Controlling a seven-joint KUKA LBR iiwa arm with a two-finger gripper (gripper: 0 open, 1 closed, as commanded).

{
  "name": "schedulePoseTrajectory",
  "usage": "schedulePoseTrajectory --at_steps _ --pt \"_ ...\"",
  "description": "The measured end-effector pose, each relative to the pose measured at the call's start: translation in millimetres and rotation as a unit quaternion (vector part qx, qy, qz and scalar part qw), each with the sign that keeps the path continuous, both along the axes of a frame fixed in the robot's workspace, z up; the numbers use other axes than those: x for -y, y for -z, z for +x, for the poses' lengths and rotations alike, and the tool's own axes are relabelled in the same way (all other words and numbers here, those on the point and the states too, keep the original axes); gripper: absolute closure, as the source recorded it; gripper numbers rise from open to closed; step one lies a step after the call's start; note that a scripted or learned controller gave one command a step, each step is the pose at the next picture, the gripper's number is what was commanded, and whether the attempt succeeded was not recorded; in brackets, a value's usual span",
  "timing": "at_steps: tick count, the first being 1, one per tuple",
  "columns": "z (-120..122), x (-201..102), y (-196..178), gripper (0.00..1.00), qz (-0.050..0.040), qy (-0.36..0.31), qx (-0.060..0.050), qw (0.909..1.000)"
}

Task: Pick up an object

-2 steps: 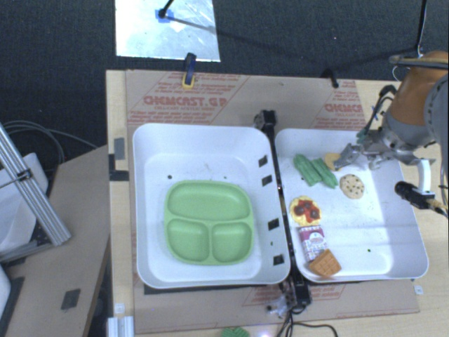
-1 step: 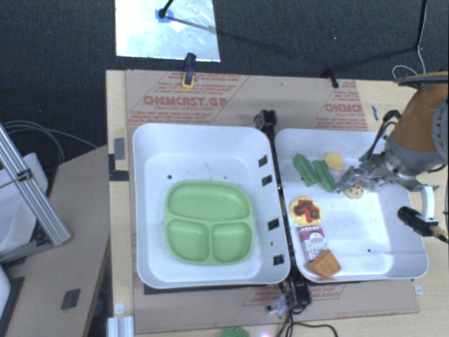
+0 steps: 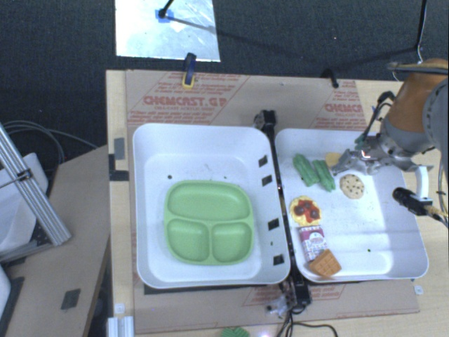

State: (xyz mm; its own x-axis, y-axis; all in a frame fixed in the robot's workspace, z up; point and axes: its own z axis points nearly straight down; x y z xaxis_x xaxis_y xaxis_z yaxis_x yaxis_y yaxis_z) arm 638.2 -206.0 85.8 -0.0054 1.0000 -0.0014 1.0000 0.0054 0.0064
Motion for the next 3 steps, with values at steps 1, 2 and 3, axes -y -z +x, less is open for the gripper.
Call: schedulePoseTrajectory --at_steps 1,2,3 --pt "-38 1 1 0.00 0.0005 0.003 -0.004 1.0000" --pt "-5 -56 1 0.00 0.0005 -0.002 -0.001 1.0000" --pt "-149 -37 -29 0.00 0.0006 0.006 -0.006 1.0000"
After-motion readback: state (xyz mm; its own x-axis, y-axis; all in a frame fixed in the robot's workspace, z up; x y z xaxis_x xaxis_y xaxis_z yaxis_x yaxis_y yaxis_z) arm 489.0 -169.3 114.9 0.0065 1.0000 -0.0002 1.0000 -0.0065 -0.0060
